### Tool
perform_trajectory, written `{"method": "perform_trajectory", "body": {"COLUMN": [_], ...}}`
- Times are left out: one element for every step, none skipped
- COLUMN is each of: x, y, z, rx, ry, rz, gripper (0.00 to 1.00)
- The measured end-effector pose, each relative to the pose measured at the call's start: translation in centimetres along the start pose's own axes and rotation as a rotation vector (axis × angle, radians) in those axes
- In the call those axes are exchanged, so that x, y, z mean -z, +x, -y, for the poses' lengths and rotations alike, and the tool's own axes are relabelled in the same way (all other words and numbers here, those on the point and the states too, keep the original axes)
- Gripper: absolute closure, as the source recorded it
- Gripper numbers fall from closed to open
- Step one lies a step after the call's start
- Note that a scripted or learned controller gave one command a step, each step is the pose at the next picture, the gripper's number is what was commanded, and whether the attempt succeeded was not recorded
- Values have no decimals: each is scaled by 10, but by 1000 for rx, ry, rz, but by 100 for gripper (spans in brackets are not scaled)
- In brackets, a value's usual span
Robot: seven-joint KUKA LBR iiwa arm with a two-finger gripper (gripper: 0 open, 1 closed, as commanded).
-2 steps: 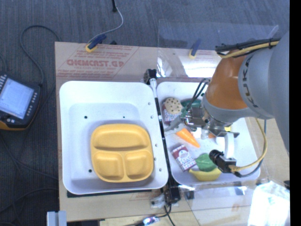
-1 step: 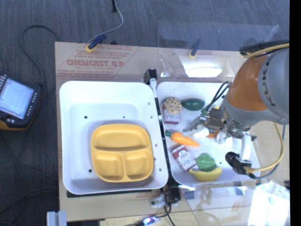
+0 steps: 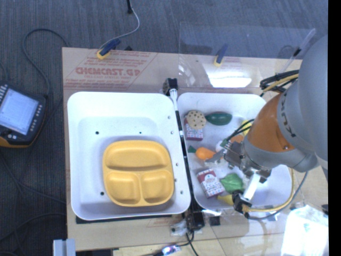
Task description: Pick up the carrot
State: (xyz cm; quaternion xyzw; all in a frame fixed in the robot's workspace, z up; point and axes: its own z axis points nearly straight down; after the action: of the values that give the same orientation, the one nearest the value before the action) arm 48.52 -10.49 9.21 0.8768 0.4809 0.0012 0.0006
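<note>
The fingers [image 3: 219, 154] sit low in the right bin [image 3: 277, 188], just right of the carrot [image 3: 204, 153], and the slanted view from above does not let me tell how far apart they stand or whether anything lies between them; the dark wrist hardware covers them. The carrot, a small orange piece, lies on the bin floor near its left wall, and serves as the landmark here. Just above the carrot is a small box with a red lower half [image 3: 194, 133], and resting on that box's upper end is a round tan cookie with dark spots [image 3: 196, 119]. Up and to the right of the carrot lies a dark green oval vegetable [image 3: 219, 118]. Below the carrot is a red-and-white carton [image 3: 210, 182], tilted, and just right of that carton a bright green leafy piece [image 3: 232, 183], with a yellow item [image 3: 228, 199] peeking out beneath it. To the right of the carrot rises the arm [image 3: 314, 105], grey with its orange band [image 3: 269, 129] directly above the wrist, with yellow and black cables looping round it. Well left of the carrot, across the divide, the left bin [image 3: 90, 116] holds a yellow tray with three compartments [image 3: 138, 172]. Both bins rest on the brown worktop [image 3: 106, 71], and far left of the carrot a handheld screen unit [image 3: 18, 113] lies on the dark floor.
</note>
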Motion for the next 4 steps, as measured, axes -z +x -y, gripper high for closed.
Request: {"method": "perform_trajectory", "body": {"x": [-3, -3, 8, 95], "y": [28, 43, 43, -13], "z": [-34, -83, -84, -123], "rx": [-446, -693, -687, -581], "ry": [-8, 1, -3, -3], "rz": [8, 9, 11, 5], "gripper": [0, 0, 100, 100]}}
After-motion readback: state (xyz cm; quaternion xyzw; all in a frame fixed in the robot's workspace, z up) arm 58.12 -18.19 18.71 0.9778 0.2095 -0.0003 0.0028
